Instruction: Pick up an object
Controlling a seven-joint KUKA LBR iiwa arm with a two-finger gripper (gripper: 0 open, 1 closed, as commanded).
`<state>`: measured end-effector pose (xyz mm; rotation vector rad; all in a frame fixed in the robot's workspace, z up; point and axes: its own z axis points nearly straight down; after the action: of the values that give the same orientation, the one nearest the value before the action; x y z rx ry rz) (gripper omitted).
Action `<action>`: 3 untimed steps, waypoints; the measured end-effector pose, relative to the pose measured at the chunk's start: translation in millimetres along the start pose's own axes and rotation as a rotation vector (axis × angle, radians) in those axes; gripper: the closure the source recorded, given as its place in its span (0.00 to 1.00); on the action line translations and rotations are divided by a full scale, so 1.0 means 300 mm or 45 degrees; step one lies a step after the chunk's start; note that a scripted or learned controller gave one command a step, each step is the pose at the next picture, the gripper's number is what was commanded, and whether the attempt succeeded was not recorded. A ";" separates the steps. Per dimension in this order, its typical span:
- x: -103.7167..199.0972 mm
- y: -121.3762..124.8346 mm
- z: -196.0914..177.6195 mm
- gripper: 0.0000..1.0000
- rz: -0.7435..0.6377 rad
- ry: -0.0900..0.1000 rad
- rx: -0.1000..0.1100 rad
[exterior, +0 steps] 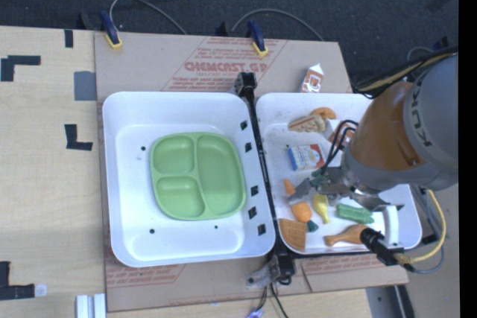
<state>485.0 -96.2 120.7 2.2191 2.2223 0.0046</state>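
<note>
Here the hand point(313, 186) hangs low in the right bin point(272, 112), just above a yellow toy point(320, 206) and orange toy point(301, 211); its grip cannot be told.

The right bin point(277, 123) holds a jumble of small toy foods: a croissant point(313, 119) near its far wall, a blue-and-white packet point(301, 156) below it, an orange piece point(301, 211), a yellow piece point(320, 205), a green pod point(352, 213), and a tan wedge point(293, 234) at the near wall.
</note>
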 end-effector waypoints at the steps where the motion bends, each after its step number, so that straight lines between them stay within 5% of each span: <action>1: -0.002 -0.005 0.117 0.00 0.002 -0.001 0.004; 3: -0.002 0.007 0.115 0.00 -0.001 -0.002 -0.003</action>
<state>487.2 -96.9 86.2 2.2166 2.2207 0.0053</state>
